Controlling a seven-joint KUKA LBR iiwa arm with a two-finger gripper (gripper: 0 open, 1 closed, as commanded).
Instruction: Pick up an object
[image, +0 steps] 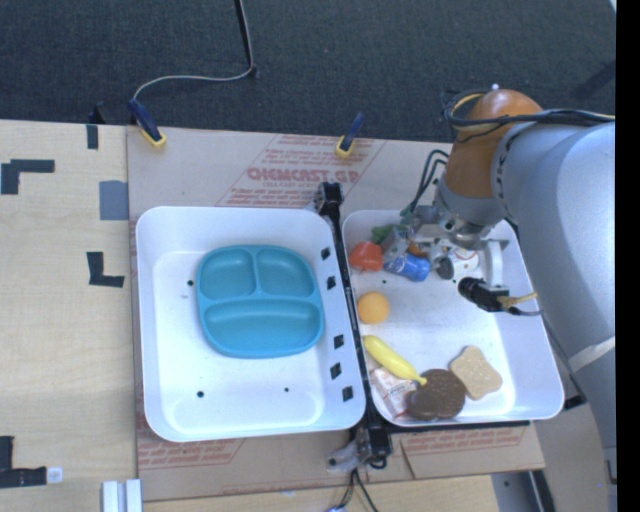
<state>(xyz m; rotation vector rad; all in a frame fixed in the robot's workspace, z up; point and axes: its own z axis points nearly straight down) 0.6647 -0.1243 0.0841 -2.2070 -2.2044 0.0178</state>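
objects to pick lie in the right bin (520, 345); none is lifted. the tool (432, 245) sits low at the far end of that bin, under the grey arm (560, 230) with its orange band (480, 150). whether the tool is wide or narrow cannot be told, as wrist hardware and cables cover it.

just beside the tool, on its left: a small blue item (408, 267), touching or nearly touching the tool. further left, a red-orange piece (365, 257) with a bit of green (381, 233) behind it, close to the bin's left wall. a black piece (483, 294) of the arm's hardware hangs over the bin floor to the right of the tool.

nearer the camera, well apart from the tool: an orange ball (373, 307) by the left wall. then a banana (390, 357), lying at a slant. at the near end, a dark brown round cookie-like item (436, 394) with a toast slice (476, 372) just to its right, the two touching. a pale wrapped item (388, 390) lies partly under the banana and the brown round.

left bin (160, 400): a blue divided plate (260, 301), three compartments, flat in the far half.

both bins rest on cardboard (290, 175) on the tabletop (60, 330). two yellow-and-blue clamps (147, 122) hold the cardboard's far edge.
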